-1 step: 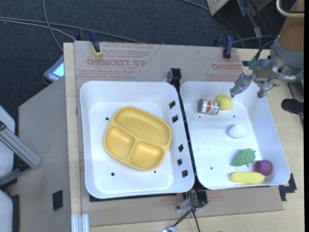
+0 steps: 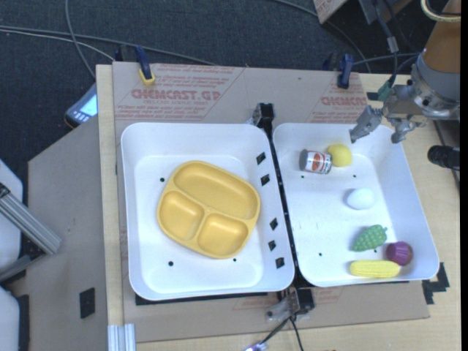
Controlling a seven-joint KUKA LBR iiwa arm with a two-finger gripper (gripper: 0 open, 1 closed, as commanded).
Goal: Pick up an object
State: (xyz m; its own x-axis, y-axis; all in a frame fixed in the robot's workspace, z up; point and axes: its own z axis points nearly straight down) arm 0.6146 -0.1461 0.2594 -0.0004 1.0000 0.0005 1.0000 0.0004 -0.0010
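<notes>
We see the bench (image 2: 183,93), a brown board carrying two white bins. The left bin (image 2: 139,152) holds a yellow divided tray (image 2: 208,208), tilted, filling much of its floor. The right bin (image 2: 409,196) holds the small items. The arm (image 2: 442,57) reaches in at the upper right, and its gripper (image 2: 382,129) hangs over the right bin's far edge with its jaws spread apart and nothing between them. Nearest to it we find a small can (image 2: 316,161) lying on its side, touching a yellow lemon (image 2: 338,154). A white egg (image 2: 359,198) sits alone mid-bin. Near the front corner we see a green bumpy fruit (image 2: 370,238), a yellow corn cob (image 2: 374,269) and a purple onion (image 2: 399,253) close together. Two blue clamps (image 2: 145,70) grip the board's far edge.
</notes>
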